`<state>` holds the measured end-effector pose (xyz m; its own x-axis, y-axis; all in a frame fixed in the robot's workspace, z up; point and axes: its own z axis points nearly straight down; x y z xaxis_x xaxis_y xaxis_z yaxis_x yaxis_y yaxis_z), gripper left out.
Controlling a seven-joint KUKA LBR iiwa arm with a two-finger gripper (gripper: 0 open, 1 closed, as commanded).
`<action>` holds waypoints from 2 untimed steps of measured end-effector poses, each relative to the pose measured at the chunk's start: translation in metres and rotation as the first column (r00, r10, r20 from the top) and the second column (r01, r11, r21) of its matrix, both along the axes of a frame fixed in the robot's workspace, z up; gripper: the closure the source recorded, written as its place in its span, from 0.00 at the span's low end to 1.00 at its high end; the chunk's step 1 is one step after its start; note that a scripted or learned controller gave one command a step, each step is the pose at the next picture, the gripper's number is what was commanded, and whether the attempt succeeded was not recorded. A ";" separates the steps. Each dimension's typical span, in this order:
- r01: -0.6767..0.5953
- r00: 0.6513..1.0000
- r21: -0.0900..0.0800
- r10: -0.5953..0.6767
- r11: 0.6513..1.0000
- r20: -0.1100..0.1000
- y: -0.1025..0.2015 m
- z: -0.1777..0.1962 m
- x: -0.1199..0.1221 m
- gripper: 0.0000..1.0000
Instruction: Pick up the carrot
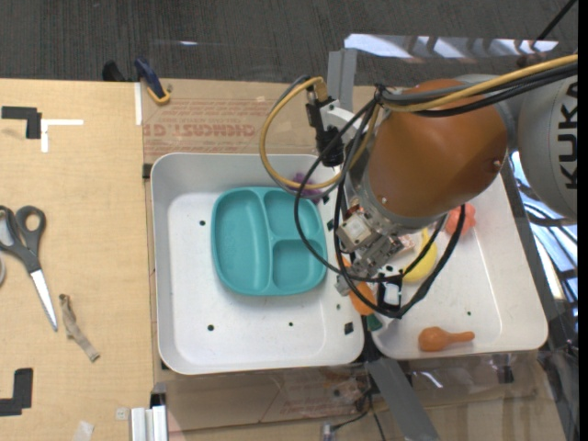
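Carrot (360,295): I take it to be the orange piece with a green end lying at the inner edge of the right bin (487,292), against the wall it shares with the left bin (184,274), though the wrist hides most of it, so this is a probable reading and not a sure one; the gripper (369,269) hangs right over it, close to or touching it, and whether that hand is released or clenched I cannot tell, since cables and the orange band cover it from above; nothing shows the carrot as held.

The step in hand looks like the descent and closing on the carrot; to do it well the hand should come down centred on the orange body and not on the green end, set across the carrot's short width, and keep off the shared wall, which could block one side of the grasp; the banana (424,261) lies just beside and should not be caught along with it; a straight lift after closing would show whether the grip is good.

Counted: two white bins; one teal plate (266,242) with three compartments in the left bin; one banana; one orange bulb-shaped toy (445,339) near the right bin's front edge; one reddish piece (465,219) beside the arm; one purple thing (310,187) half hidden at the left bin's far side; one pair of scissors (28,246) on the bench.
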<state>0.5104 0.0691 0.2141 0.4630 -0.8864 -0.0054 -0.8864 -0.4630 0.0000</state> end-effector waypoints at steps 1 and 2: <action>-0.103 0.995 0.000 0.103 0.995 0.000 -0.030 0.034 -0.033 1.00; -0.299 0.954 0.001 0.299 0.954 0.001 -0.023 0.009 0.007 1.00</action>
<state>0.5175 0.0458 0.2228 0.7065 -0.7077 -0.0056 -0.7077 -0.7065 -0.0011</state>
